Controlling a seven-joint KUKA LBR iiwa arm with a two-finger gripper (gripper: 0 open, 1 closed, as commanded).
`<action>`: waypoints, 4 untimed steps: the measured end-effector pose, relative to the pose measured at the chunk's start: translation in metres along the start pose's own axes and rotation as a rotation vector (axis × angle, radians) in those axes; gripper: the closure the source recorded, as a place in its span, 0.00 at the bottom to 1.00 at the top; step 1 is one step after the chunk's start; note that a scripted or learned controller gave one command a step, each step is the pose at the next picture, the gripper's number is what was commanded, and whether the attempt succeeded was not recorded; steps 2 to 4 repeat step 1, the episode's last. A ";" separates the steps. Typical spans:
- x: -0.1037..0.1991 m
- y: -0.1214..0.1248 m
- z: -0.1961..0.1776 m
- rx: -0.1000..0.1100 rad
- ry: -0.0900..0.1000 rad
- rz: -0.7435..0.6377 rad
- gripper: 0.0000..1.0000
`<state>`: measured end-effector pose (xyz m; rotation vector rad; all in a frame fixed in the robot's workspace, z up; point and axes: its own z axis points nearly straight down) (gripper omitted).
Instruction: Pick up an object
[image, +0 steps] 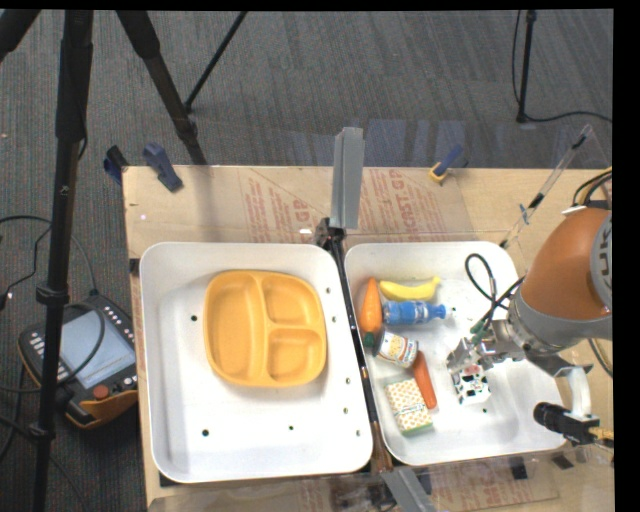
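grey arm with its orange band is reaching into the right white bin (500, 440), the two-finger gripper (470, 362) hanging low over a small black-and-white patterned toy (472, 385) just below it. a slim orange carrot (425, 380) is lying just left, long axis near vertical. jaw state: cannot tell.

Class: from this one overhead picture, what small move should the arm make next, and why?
Probably lower the gripper straight down onto the small black-and-white object below it in the right bin; that object lies apart from the other items.
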<state>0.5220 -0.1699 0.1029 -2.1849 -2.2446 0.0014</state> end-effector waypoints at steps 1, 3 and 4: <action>0.063 0.026 -0.081 -0.002 -0.004 0.082 1.00; 0.063 0.026 -0.081 -0.002 -0.004 0.082 1.00; 0.063 0.026 -0.081 -0.002 -0.004 0.082 1.00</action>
